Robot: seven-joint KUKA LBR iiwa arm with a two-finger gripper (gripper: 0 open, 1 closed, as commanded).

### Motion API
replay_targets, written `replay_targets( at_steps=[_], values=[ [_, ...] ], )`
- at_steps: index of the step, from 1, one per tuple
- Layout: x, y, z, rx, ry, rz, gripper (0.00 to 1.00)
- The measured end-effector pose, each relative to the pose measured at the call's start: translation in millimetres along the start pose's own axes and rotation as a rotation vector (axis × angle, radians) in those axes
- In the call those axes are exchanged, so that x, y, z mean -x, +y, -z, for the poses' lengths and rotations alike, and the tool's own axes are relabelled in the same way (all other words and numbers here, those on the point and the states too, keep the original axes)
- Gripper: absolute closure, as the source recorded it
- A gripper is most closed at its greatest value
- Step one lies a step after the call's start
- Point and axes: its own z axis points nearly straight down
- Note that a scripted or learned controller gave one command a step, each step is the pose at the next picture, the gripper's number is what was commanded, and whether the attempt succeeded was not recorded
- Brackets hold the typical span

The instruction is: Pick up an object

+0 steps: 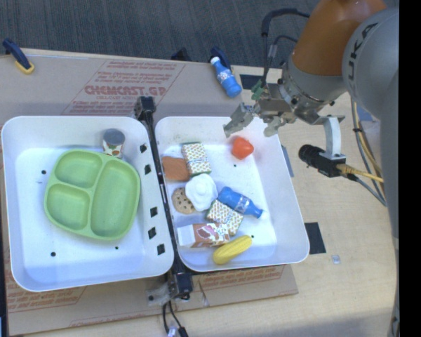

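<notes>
My gripper (253, 126) hangs open over the far right corner of the right bin (291, 209), with nothing between its fingers. A small red object (242, 147) lies in the bin just below and a little nearer than the fingertips. Further in lie a patterned box (196, 158), a brown block (174, 168), a white lump (201, 190), a cookie (183, 201), a blue bottle (238, 202), another patterned packet (225, 218), a red-and-white packet (205, 235) and a yellow banana (232, 249).
The left bin (14, 209) holds a green divided plate (92, 195) and a small grey-lidded cup (113, 142). A blue clamp (226, 76) sits on the cardboard behind the right bin. A black divider (156, 188) runs between the bins.
</notes>
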Motion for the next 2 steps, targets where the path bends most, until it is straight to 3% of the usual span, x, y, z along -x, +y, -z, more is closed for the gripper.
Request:
replay_targets(
  at_steps=[1,2],
  values=[
    [8,-40,-134,-0.003,0.001,0.000,0.00],
    [-7,-7,-196,0.001,0.000,0.001,0.00]
  ],
)
